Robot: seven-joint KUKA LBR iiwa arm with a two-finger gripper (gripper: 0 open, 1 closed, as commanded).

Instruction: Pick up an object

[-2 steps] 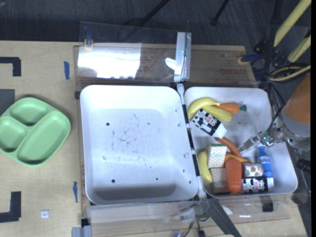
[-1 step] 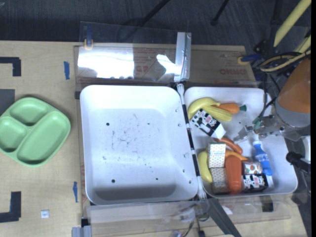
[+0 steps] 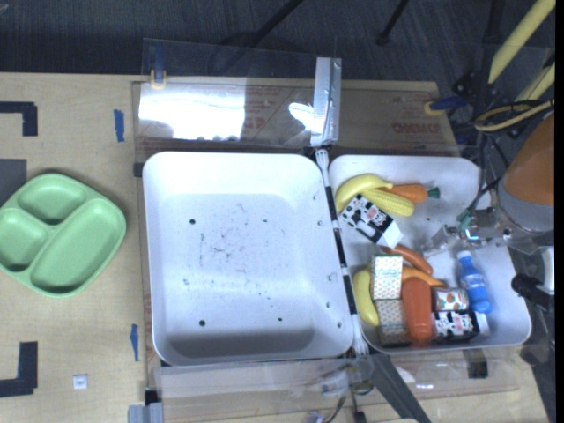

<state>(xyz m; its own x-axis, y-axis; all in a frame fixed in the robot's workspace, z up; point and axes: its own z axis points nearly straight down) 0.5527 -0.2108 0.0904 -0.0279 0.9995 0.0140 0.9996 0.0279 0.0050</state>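
Note:
The right white bin (image 3: pixel 449 170) holds several objects. A yellow banana (image 3: pixel 374 192) and an orange carrot (image 3: pixel 410 192) lie at its far side, next to a black-and-white patterned box (image 3: pixel 366 217). Nearer the front are a second banana (image 3: pixel 362 296), a beige packet (image 3: pixel 388 280), an orange cylinder (image 3: pixel 418 308), a small black-and-white carton (image 3: pixel 456 324) and a blue bottle (image 3: pixel 473 287). The arm with its orange band (image 3: pixel 536 176) comes in from the right. My gripper (image 3: pixel 473 228) hangs over the bin's right side, just above the blue bottle, with nothing visibly held.
The left white bin (image 3: pixel 176 183) adjoins the right one. A green divided plate (image 3: pixel 57 232) rests on the wooden bench at far left. A clear plastic panel (image 3: pixel 238 104) stands behind the bins. Cables and a yellow tube crowd the upper right.

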